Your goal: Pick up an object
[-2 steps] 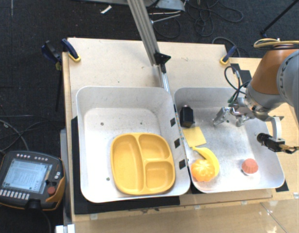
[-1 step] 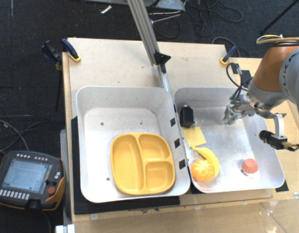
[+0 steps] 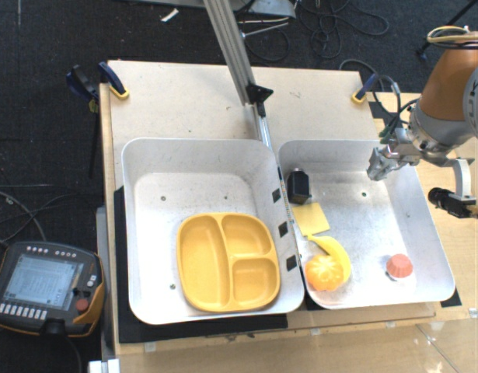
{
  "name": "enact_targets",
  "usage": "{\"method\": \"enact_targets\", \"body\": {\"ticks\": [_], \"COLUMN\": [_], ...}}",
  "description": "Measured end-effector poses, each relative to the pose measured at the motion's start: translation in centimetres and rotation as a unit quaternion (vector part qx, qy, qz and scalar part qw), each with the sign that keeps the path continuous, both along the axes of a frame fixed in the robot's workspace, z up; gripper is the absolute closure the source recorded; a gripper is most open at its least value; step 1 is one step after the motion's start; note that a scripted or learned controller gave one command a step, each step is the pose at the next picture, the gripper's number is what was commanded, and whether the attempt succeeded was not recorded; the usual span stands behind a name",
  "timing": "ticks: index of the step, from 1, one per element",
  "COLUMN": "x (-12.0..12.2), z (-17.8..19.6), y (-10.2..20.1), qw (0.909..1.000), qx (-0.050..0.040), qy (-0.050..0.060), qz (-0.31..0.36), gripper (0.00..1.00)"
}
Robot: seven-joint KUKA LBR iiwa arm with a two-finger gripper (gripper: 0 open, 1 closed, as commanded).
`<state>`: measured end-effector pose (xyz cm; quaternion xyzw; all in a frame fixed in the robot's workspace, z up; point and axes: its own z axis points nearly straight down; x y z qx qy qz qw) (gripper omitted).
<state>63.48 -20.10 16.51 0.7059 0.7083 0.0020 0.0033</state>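
Gripper [image 3: 381,166]: over right bin [image 3: 425,231] far edge, grip state cannot tell. Orange [image 3: 324,273], banana [image 3: 336,253] near-left corner.

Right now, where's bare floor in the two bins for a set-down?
Left white bin: bare strip behind and left of the yellow divided plate. Right white bin: open middle between the yellow card and small pink object. Crowded: near-left corner with the orange, banana and black block.
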Motion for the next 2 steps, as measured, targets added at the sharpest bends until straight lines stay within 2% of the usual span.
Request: {"method": "enact_targets", "body": {"ticks": [1, 2], "x": [-0.3, -0.1], "z": [6.4, 9.9], "y": [0.0, 0.0], "qw": [1.0, 1.0], "qx": [-0.0006, -0.0001], "qy": [-0.001, 0.001], "qz": [0.0, 0.0], "gripper": [1.0, 1.0]}}
